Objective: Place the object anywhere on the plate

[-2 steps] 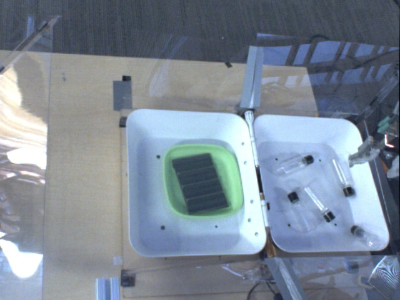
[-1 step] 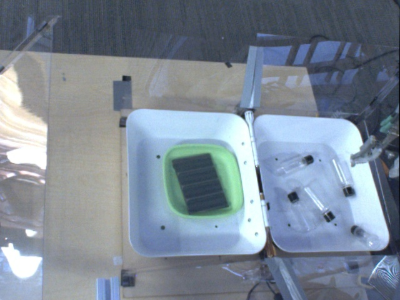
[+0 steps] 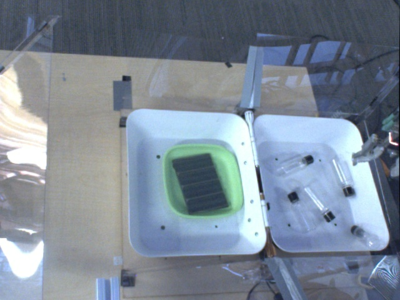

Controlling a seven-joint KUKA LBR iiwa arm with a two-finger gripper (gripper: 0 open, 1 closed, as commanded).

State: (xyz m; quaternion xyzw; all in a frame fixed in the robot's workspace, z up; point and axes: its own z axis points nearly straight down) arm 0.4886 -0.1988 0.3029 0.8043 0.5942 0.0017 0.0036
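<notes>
A green square plate [image 3: 170,179] sits in the left white bin [image 3: 140,186]. A dark grey ribbed rectangular block [image 3: 200,183] lies flat on the middle of the plate, slightly turned. At the view's right edge, a small grey part of my gripper [image 3: 369,149] pokes in over the right bin's far right rim, well away from the plate. Nothing is visibly held in it.
The right white bin [image 3: 369,199] holds several clear vials with black caps, among them one at the upper left [image 3: 295,164], one at the right [image 3: 343,177] and one in the middle [image 3: 318,205]. A grey metal bar [image 3: 252,80] stands behind the divide between the bins.
</notes>
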